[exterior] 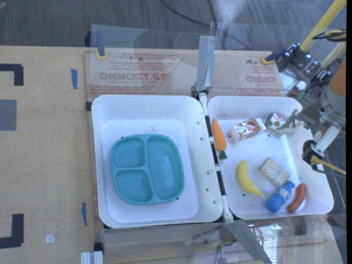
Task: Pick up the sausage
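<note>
- Sausage: reddish-brown, lying at a slant in the near right corner of the right bin, close against the bin wall.
- Gripper: hangs over the far right edge of the same bin, well apart from the sausage. Spread or pressed together, I cannot tell from here.
- Blue bottle: touching or just beside the sausage on its left. Hazard: a slightly off descent probably lands on the bottle, or pinches both.
- Bin wall: hazard of a knock against the rim, since the corner leaves little room on the outer side.
- Sausage shape: rounded and smooth-looking, so it is likely to roll or squirt out of an off-centre pinch.
- Crumpled packet: near the gripper. It may get dragged along on the way across.
</note>
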Robot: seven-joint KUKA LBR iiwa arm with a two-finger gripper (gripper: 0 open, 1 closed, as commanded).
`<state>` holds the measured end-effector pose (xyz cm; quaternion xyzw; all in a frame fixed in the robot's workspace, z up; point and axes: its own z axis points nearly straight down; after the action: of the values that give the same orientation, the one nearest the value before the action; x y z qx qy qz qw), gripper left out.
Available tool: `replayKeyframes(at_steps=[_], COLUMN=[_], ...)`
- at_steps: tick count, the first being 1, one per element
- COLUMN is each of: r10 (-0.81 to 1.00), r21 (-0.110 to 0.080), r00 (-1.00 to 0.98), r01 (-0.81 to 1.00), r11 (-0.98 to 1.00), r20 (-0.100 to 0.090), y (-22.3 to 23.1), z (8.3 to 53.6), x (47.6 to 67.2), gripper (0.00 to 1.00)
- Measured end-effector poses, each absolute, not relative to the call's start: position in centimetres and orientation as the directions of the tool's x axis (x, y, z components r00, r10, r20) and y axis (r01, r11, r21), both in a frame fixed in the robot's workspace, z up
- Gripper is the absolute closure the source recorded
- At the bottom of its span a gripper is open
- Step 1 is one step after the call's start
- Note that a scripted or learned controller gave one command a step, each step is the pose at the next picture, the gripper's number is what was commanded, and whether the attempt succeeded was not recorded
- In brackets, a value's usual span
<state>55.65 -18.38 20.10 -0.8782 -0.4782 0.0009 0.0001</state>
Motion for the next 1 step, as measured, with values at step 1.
replayKeyframes(at_steps=[1], r10=[0.857], r21=[-0.001], r00=[0.516], r01=[0.857], r11=[-0.516], r20=[-0.001], y=[-19.63], z=[9.39], x=[52.58], gripper=[0.0])
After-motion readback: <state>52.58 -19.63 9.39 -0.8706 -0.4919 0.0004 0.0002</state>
